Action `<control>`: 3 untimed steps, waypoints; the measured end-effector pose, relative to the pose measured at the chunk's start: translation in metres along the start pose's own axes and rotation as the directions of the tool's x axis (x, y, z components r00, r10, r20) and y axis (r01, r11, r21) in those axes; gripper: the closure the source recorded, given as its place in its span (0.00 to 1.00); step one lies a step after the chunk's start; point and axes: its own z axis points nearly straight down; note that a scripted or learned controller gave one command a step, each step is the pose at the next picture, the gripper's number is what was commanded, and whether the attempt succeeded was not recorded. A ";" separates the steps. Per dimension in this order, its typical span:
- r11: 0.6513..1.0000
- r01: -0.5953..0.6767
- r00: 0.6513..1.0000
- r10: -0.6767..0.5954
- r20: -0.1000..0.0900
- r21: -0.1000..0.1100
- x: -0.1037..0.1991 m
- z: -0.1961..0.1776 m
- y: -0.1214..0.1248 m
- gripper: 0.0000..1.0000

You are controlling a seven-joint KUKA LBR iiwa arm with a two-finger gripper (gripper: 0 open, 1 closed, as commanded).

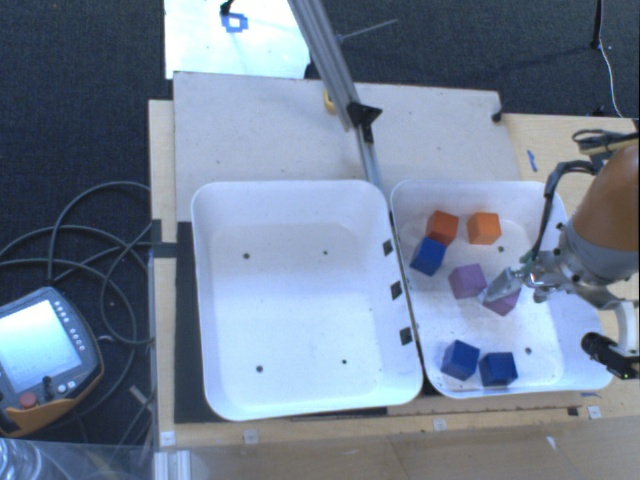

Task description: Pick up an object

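A pair of blue cubes (478,362) lies nearest the camera, below the end effector (503,290), which bears on a purple cube (503,301) in the right bin (420,348); its grip cannot be judged. Beyond sit two orange cubes (463,227), likely spares.

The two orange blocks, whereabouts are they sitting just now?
In the camera view, both orange blocks sit side by side near the far edge of the right bin, just beyond a blue block and a purple block.
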 end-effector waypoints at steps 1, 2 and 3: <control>1.000 0.000 1.000 0.000 0.000 -0.001 0.000 0.036 0.000 0.00; 1.000 0.002 1.000 -0.002 0.002 -0.005 0.000 0.023 0.002 1.00; 1.000 0.002 1.000 -0.002 0.002 -0.006 0.003 -0.022 -0.001 1.00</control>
